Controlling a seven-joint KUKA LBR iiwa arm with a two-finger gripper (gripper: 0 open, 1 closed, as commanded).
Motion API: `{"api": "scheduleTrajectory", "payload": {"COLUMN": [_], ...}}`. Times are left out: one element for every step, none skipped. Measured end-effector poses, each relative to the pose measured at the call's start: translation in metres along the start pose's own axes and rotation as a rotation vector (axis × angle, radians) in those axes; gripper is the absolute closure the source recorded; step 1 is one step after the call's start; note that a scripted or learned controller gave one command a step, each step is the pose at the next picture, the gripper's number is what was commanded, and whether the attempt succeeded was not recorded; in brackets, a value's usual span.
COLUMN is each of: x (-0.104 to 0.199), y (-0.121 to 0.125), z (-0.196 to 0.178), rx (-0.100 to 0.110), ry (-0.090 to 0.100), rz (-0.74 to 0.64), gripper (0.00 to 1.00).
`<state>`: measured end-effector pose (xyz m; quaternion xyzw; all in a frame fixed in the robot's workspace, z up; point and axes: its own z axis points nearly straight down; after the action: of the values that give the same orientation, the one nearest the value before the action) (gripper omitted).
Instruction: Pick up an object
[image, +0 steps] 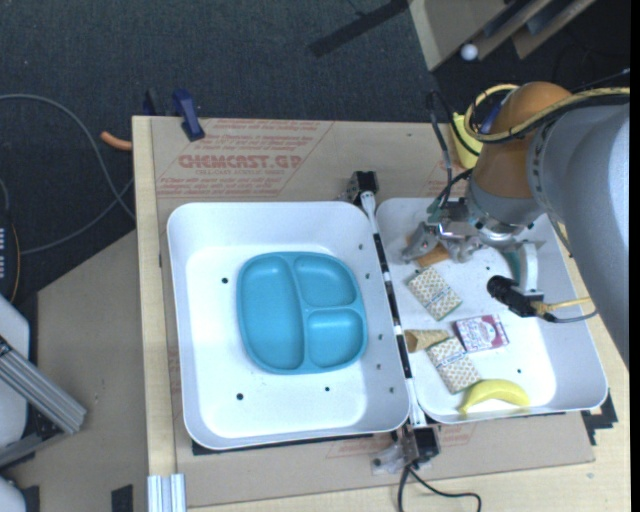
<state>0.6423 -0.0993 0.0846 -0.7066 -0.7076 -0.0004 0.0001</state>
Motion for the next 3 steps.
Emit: {"api": "scheduleTrajectory", "payload": {"x": [-0.0041,0.0043,0.0054], "y": [0.0246,0.0243,0.0243], "z": [-0.0004,-0.0004,-0.0004], "rx": [-0.002,0.000,0.001], "ry": [-0.002,-0.001,-0.002], "rz": [-0.001,0.000,0.000], "gripper": [0.00,0.00,0.00]}}
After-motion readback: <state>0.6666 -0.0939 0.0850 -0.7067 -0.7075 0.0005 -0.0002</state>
